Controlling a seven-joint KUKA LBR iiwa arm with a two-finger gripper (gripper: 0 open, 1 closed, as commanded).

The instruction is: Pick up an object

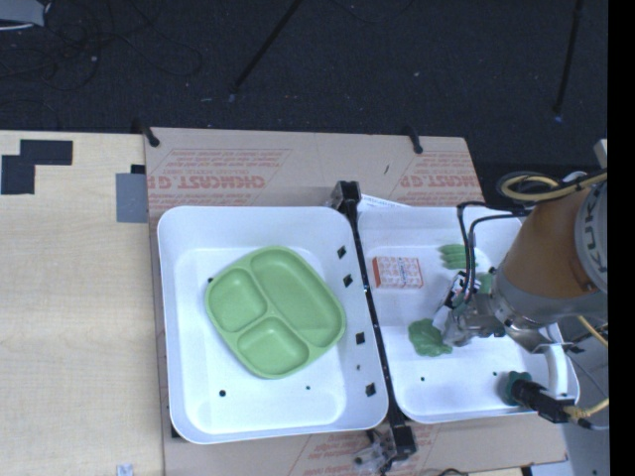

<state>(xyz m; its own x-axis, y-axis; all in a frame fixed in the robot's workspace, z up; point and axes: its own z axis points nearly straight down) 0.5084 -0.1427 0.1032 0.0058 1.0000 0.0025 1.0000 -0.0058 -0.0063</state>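
Low in the right white plastic bin (437, 405), beside a crumpled green object (428, 338).
My two-finger gripper (453, 322) sits just right of that green lump, touching or nearly so; I cannot tell how my jaws stand. A green three-compartment plastic tray (275, 310) lies in the left white bin (189, 365).

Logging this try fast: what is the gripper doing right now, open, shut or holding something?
Gripper: down in the right bin, right beside the green object; its state cannot be told.
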